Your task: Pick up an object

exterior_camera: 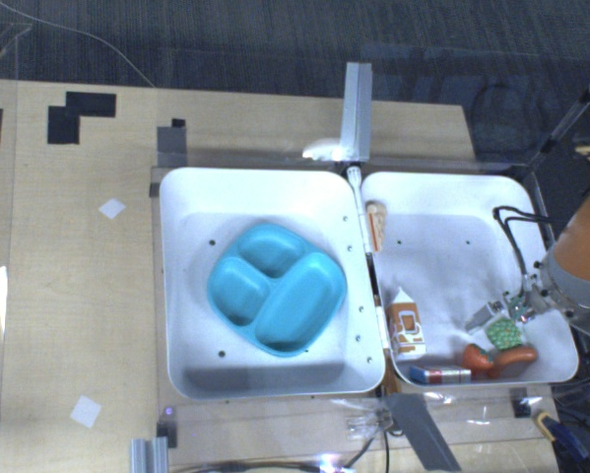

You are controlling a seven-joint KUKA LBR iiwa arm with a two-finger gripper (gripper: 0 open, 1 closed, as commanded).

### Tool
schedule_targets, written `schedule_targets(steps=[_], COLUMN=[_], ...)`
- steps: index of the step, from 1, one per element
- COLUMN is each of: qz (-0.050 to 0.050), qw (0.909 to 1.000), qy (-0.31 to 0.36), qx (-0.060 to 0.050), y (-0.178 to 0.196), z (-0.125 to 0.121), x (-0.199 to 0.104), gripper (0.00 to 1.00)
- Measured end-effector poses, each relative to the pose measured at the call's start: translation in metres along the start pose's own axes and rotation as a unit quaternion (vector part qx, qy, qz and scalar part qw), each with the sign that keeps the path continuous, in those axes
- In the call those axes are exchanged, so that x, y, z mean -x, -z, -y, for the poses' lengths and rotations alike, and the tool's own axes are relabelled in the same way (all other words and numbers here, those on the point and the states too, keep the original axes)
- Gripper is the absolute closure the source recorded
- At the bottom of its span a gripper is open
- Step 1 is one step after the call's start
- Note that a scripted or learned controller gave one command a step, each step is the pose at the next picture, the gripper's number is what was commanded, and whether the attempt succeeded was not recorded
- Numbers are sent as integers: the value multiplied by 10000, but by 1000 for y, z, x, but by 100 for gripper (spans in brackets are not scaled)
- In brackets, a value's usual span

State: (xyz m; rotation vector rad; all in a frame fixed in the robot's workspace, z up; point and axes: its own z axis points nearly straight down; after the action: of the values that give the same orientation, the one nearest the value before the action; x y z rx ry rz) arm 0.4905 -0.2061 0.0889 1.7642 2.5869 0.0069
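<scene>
A grey arm with an orange band is reaching in from three o'clock over a wooden desk (68, 294) that is carrying two shallow white bins side by side. The left bin (181, 264) is holding a blue three-section tray (275, 289) at its centre. In the right bin (442, 239), a small milk carton (405, 325) is leaning by the divider at seven o'clock, a tube-shaped item (376, 227) is lying along the divider at ten o'clock, and a marker-like stick (442, 373) is lying against the six o'clock wall. The claw (501, 313) is hovering low near five o'clock, just above a green leafy toy (505, 334) and an orange sausage-shaped toy (501, 359). I cannot tell whether it is spread or closed, and nothing is visibly held in it. The pick appears to be at the reaching stage: nothing is lifted yet, so gripping and raising are both still ahead.
</scene>
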Motion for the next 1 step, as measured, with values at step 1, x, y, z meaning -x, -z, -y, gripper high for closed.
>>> schedule_targets(steps=[1], qz=[-17], qw=[9826], qy=[1859], qx=[-13], y=[50], z=[-46], x=[-65], gripper=[0])
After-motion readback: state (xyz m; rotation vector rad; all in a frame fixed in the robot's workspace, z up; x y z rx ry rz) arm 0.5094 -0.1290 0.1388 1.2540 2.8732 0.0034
